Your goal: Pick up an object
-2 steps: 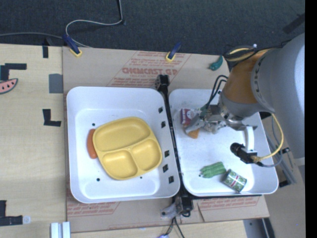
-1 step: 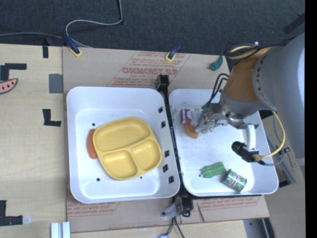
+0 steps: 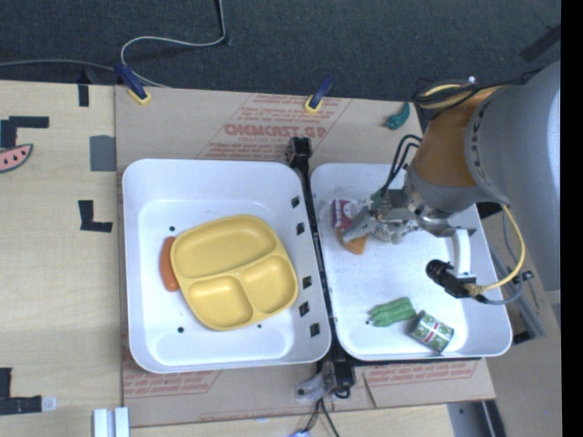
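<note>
1. While the arm (image 3: 474, 144) reaches in from the right edge of the frame, its gripper (image 3: 378, 221) sits low over the upper left part of the right bin (image 3: 474, 340). Finger state: cannot tell, the metal at the tip is a blur against the white floor.
2. Just left of the gripper tip lies a small red-and-white packet (image 3: 342, 213), and below it an orange-brown item (image 3: 354, 240). Both look touching or nearly touching the tip. Nothing is clearly seen between fingers, so no confirmed hold.
3. Arm body is cut off by the right and top right edges; grey housing and the orange band cover the bin's upper right corner and rim there.
4. A black cable with a black plug (image 3: 448, 276) hangs over the middle right of the same bin and hides some of its floor.
5. Lower centre of the right bin: green pod-like item (image 3: 392, 312), and just right of it a small can (image 3: 430, 330) lying on its side with a green label. Label text too small to read.
6. Left bin (image 3: 146, 335) holds a yellow divided tray (image 3: 235, 269), tilted in frame, in its middle.
7. An orange object (image 3: 168, 264) pokes out at the tray's left edge, mostly hidden beneath it; identity unclear.
8. Both bins sit on printed cardboard (image 3: 264, 130), its print partly covered by the bins.
</note>
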Tool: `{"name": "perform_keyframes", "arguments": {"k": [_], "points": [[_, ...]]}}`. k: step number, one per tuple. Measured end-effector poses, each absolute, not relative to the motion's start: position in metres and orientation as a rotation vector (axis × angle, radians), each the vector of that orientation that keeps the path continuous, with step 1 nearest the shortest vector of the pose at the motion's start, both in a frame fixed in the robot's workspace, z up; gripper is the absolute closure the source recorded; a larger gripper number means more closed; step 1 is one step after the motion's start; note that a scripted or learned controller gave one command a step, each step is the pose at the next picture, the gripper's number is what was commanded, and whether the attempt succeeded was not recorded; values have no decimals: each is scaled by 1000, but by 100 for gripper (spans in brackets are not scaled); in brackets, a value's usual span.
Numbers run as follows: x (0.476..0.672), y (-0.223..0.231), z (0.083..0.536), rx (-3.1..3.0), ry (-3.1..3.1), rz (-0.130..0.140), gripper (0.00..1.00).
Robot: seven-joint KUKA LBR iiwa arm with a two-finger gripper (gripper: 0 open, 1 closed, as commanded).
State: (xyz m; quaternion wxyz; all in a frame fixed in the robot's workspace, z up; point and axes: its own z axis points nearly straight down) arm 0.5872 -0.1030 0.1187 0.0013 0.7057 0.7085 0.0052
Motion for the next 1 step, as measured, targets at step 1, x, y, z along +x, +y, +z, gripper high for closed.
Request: {"name": "perform_keyframes", "arguments": {"k": [1], "points": [[587,-102,128,2216,2226,16,100]]}}
